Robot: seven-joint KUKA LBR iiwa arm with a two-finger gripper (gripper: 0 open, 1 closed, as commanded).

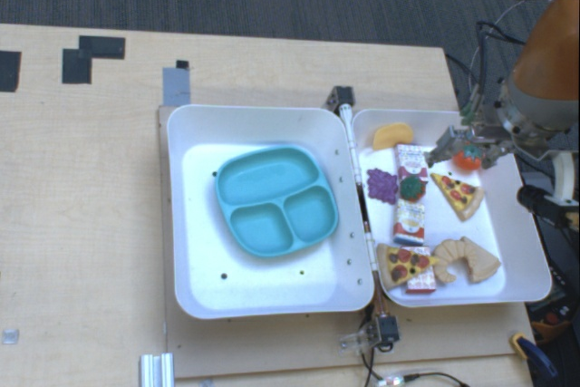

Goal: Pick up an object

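Two white bins sit side by side on a pale wooden bench (82,195), the left bin (181,222) and the right bin (521,258) touching along a shared inner rim. At the upper right, the arm (548,50) reaches in, its orange band prominent above the grey wrist. Inside the left bin lies a turquoise tray (275,200) with three compartments, one long and two smaller, turned at a slant to the bin walls. The right bin holds the toy food. A tan croissant (467,258) lies near the front, just beside a square pizza piece (405,262) at the front left corner. A pizza slice (458,194) lies in the middle right, its tip pointing toward the back of the bin. Two small cartons lie in line down the middle: the upper carton (410,160) and the lower carton (410,223). A yellow piece (392,136) rests at the back, near the inner rim. Purple grapes (382,186) lie left of the cartons, and a small green ball (413,188) sits between the two cartons. The gripper (467,151) hangs over the back right part of the right bin, and a red tomato (468,159) sits between its dark fingers, gripped there, just behind the pizza slice. Dark rectangular marks (91,59) lie on the bench at the far left.
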